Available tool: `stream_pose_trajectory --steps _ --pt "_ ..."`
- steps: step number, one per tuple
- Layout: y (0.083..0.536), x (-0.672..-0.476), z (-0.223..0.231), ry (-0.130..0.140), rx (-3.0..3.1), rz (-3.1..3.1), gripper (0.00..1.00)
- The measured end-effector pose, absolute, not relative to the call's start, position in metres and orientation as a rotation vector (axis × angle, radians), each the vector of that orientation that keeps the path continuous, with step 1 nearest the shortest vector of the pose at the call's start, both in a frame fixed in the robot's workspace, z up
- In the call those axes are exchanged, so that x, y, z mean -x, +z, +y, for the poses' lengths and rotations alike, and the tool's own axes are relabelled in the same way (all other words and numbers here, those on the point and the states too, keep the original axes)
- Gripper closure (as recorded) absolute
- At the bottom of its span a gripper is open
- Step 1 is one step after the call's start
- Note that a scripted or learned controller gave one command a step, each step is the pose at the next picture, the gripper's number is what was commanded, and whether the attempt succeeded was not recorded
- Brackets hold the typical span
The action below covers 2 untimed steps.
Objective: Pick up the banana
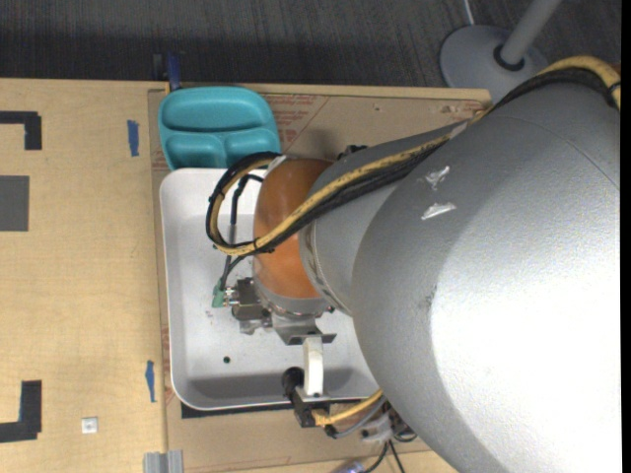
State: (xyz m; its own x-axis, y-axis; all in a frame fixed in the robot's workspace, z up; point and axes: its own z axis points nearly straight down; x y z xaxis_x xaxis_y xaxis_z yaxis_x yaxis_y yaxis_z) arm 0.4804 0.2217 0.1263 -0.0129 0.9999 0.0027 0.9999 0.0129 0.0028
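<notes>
white bin (pixel 187 294) under grey arm (pixel 493 264)

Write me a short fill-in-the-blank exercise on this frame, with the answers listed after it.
1. The arm is grey with an ____ band above the wrist.
2. The arm hangs over a shallow ____ bin.
3. The moulded tray beyond the bin's far edge is ____ in colour.
4. A bundle of black and ____ cables runs along the arm.

Answers: orange; white; teal; yellow

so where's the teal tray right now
The teal tray sits toward the upper left of the camera view, right beyond the far edge of the white bin, with the arm's orange band just below and to its right.
</notes>
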Motion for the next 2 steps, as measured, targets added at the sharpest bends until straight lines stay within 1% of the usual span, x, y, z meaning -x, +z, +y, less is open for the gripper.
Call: stream_pose_trajectory --steps 2 --pt "0.1458 -0.4808 0.2227 0.007 -2.204 2.237 1.0"
